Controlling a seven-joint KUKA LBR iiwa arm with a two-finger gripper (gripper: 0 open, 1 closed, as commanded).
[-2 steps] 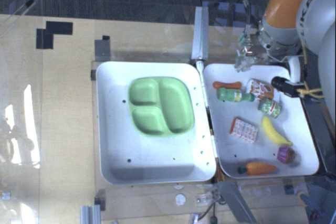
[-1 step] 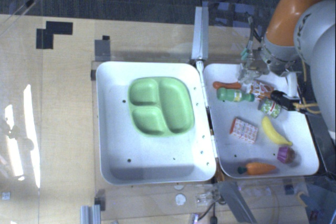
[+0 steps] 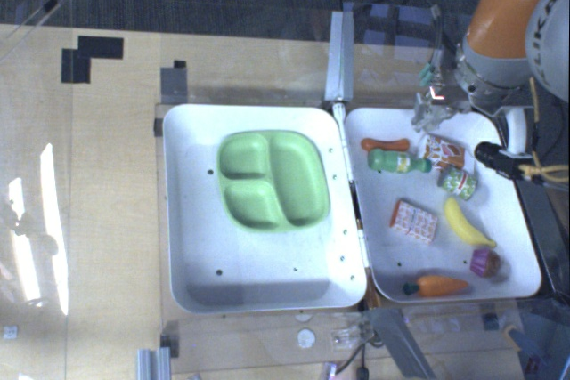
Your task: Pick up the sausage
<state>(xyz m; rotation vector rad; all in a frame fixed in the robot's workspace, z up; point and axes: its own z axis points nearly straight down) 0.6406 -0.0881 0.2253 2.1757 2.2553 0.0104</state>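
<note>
Two bins: left bin [image 3: 191, 218] holds green tray [image 3: 272, 178]; right bin [image 3: 517, 227], sausage [image 3: 385, 143].

A: What do the two bins [image 3: 191, 280] look like?
B: Smooth white plastic, matt. The green divided tray [image 3: 272, 178] in the left one is plastic too, with a soft sheen.

A: And the bench [image 3: 80, 218]?
B: Pale wood-look board, smooth. A clear glossy sheet [image 3: 27, 227] reflects light at left.

A: The arm [image 3: 521, 4]?
B: Glossy orange and grey shell. The sausage [image 3: 385, 144] looks like smooth orange-red plastic.
</note>
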